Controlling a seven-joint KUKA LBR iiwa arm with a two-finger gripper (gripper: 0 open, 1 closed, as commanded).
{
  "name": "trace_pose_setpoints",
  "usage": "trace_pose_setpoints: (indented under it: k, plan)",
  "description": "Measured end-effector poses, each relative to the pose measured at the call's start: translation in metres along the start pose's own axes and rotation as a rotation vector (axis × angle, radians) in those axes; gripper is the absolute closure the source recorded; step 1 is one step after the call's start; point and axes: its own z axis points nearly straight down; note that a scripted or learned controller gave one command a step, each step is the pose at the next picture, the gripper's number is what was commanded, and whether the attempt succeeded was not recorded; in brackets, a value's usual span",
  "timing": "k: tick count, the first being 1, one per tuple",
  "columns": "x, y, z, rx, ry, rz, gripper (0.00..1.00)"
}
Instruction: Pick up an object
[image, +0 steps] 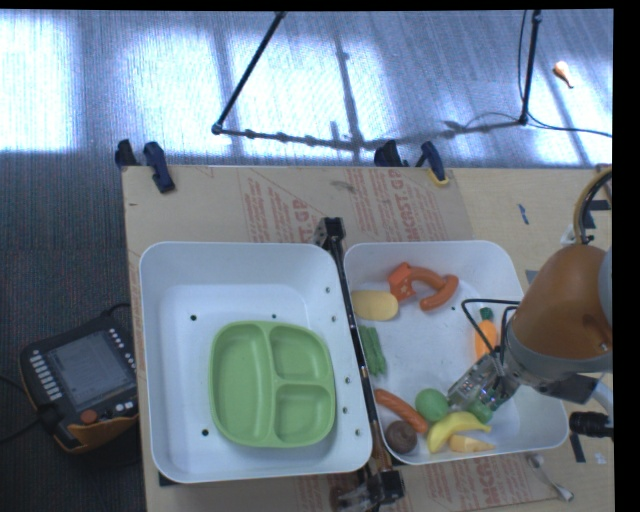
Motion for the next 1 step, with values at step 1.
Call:
trace_pose_setpoints:
  k: [1]
  plan:
    - [0.0121, 0.0517, -0.1204, -0.007, -0.009, 0.158, 1.00]
